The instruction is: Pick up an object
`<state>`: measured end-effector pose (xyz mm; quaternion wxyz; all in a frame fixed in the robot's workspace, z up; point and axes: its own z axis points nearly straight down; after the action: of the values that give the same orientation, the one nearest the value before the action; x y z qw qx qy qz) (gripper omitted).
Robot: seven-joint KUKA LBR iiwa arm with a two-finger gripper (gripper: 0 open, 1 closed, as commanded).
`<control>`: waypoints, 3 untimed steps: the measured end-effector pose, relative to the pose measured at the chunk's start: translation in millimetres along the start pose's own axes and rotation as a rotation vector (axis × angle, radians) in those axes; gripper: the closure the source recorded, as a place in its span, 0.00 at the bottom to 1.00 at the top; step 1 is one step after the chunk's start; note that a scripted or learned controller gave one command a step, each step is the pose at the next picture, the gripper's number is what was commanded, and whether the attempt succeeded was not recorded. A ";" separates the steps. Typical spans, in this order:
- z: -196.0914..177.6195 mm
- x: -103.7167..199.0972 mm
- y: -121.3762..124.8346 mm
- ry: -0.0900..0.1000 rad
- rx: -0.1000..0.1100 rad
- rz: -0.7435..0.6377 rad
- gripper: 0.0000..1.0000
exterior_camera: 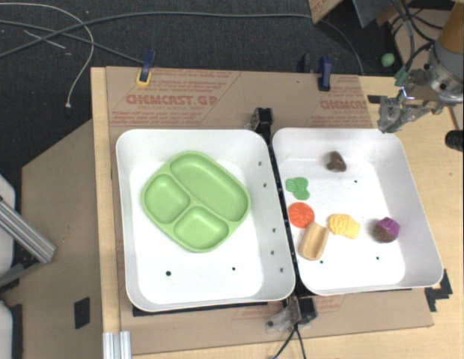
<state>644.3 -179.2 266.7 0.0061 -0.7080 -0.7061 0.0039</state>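
Note:
The right bin (411,208) holds several small objects: a brown lump (335,161) near its back, a green leafy piece (297,188), an orange-red round piece (301,215), a tan bread-like piece (313,241), a yellow ridged piece (343,225) and a purple piece (386,229). My gripper (391,115) hangs above the bench at the right bin's back right corner, well away from every object, with nothing seen between its fingers. The arm comes in from the upper right.
The left bin (142,268) carries a green three-compartment plate (196,200). Both bins rest on a cardboard sheet (187,96) held by blue clamps (147,67). Cables and a box lie beyond the bench's back edge.

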 end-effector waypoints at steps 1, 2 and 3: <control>-8.8 0.8 2.0 -0.003 -0.014 -0.003 0.00; 41.2 -9.1 0.6 -0.002 -0.008 -0.002 0.00; 84.2 -4.6 3.2 -0.001 -0.009 -0.004 0.00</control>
<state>646.3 -183.6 182.4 0.0024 -0.7066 -0.7076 0.0012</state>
